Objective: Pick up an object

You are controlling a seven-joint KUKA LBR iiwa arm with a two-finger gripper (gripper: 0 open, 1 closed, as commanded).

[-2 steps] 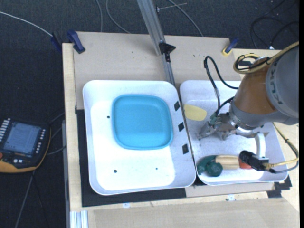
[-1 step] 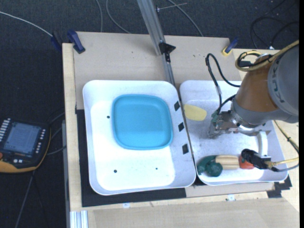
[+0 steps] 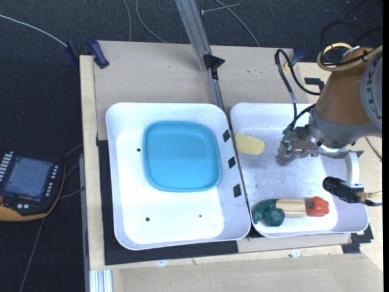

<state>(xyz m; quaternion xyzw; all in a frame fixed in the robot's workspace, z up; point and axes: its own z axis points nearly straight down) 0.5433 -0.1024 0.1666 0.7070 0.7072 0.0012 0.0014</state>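
Note:
The right bin (image 3: 267, 181) holds a pale yellow flat piece (image 3: 250, 143) near its left wall. Along its front edge lie a dark green lump (image 3: 268, 214), a tan wooden cylinder (image 3: 292, 207) and a small red piece (image 3: 316, 206), close together in a row. My gripper (image 3: 287, 156) hangs over the right bin's middle, to the right of the yellow piece and above the row at the front. I see nothing between its fingers.
The left bin (image 3: 124, 181) holds a blue square plate (image 3: 182, 156). A metal pole (image 3: 196, 26) slants in from the top to the gap between the bins. Cables (image 3: 289, 78) trail over the bench at the back right. A handheld pendant (image 3: 27, 181) lies at far left.

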